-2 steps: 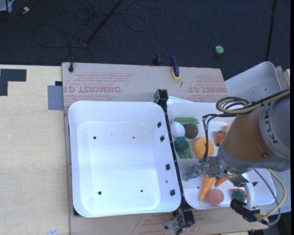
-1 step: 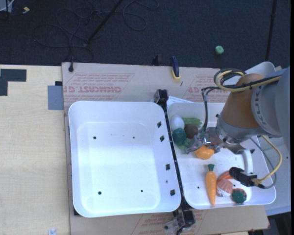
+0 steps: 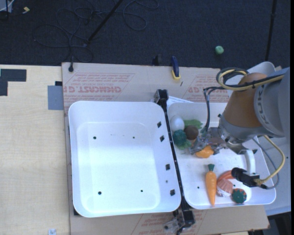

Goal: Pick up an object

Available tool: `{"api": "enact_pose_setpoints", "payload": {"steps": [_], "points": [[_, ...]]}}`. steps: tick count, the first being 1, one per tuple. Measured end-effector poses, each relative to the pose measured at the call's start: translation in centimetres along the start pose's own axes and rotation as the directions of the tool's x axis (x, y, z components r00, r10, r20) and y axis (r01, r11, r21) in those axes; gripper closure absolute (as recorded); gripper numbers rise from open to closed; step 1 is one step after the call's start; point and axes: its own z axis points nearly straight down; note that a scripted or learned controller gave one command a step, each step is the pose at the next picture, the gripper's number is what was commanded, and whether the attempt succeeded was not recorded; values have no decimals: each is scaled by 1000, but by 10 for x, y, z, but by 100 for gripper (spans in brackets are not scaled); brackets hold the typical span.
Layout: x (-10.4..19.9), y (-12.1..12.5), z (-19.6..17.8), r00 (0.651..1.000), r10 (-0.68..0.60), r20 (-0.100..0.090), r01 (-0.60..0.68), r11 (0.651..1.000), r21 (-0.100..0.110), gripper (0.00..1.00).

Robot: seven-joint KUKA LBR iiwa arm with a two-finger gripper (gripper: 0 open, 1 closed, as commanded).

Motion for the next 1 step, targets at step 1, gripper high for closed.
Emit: {"api": "enact_pose_setpoints", "payload": {"steps": [1], "points": [[43,59,-97,1000,-11,2,11,1000,-16,100]]}}
